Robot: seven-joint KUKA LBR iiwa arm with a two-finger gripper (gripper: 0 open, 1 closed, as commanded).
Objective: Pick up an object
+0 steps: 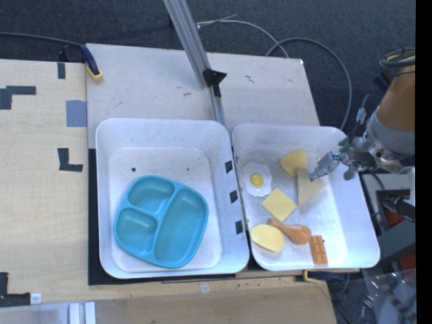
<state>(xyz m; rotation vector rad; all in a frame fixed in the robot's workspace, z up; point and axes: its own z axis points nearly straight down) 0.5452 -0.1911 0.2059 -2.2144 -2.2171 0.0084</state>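
Note:
The right bin (351,245) holds several toy foods: a fried egg (257,179), a round yellow piece (293,161), a pale tan wedge (308,190), a yellow cheese square (279,204), a yellow oval (268,237), an orange spoon-shaped piece (294,231) and a small orange block (318,250). My gripper (336,169) hangs over the bin's right part, just above and to the right of the tan wedge. It is open, with nothing between its fingers. One fingertip (321,168) points down-left toward the wedge's top edge.
The left bin (135,137) holds a blue divided plate (162,219). A slanted metal pole (189,36) crosses above the bins' back edge. Cables loop on the dark floor behind the right bin. The arm's grey and orange body (398,113) fills the right side.

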